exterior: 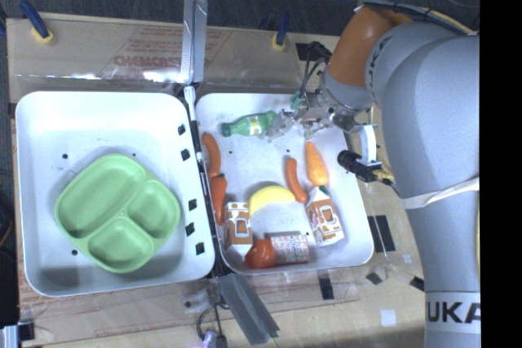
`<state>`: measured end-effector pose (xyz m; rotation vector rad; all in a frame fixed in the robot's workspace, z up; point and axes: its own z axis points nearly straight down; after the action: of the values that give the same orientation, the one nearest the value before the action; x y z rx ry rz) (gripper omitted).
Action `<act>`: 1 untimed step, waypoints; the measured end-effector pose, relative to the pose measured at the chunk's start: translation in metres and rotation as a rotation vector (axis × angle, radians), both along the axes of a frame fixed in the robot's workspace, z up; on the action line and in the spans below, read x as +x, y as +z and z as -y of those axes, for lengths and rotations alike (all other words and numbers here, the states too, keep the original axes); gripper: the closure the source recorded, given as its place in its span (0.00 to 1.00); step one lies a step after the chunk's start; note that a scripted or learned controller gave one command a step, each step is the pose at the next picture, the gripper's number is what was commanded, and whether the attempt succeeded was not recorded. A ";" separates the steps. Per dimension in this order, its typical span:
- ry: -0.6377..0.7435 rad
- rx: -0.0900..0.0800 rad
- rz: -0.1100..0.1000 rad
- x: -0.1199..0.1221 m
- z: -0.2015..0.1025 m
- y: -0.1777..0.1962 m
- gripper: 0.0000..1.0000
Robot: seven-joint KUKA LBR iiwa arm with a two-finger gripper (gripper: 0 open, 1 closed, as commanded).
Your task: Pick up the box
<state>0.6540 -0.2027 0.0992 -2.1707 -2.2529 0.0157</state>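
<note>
2 small orange-and-white boxes lying flat in right bin: box (325, 222) near right wall, tilted; box (238, 226) beside left wall.

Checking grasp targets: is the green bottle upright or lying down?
Lying down. The bottle rests on its side at the top of the right bin, long axis across the bin floor, beside the gripper.

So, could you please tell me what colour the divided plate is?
Light green plate, camera view.
</note>
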 end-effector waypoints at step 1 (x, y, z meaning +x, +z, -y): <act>-0.240 -0.005 -0.006 -0.002 -0.058 -0.012 0.00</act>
<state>0.6518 -0.1443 0.0873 -2.4236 -1.9750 0.0247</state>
